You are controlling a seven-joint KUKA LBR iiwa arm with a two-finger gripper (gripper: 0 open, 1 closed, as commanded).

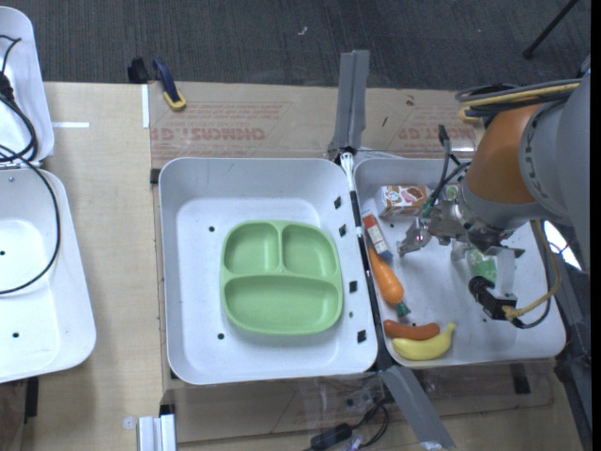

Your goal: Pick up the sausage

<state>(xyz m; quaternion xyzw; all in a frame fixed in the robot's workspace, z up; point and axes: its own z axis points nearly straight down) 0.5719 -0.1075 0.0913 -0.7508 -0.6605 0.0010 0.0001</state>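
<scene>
Small red-orange sausage (pixel 411 329) lies at the right white bin's (pixel 526 338) near edge, touching a yellow banana (pixel 424 345) | orange carrot (pixel 386 277) just beyond | farther in, two-finger gripper (pixel 414 241) hovers, fingers apart, empty | best approach: descend squarely over the sausage, clear of the banana.

cardboard sheet (pixel 246 120) behind the bins: red printed lettering, reads upside down/mirrored from this camera, not legible | second red print on the cardboard at right, same, unreadable | small packet (pixel 406 198) in right bin: red-and-white graphic, text too small | tube (pixel 377 237) by divider: label unreadable
</scene>
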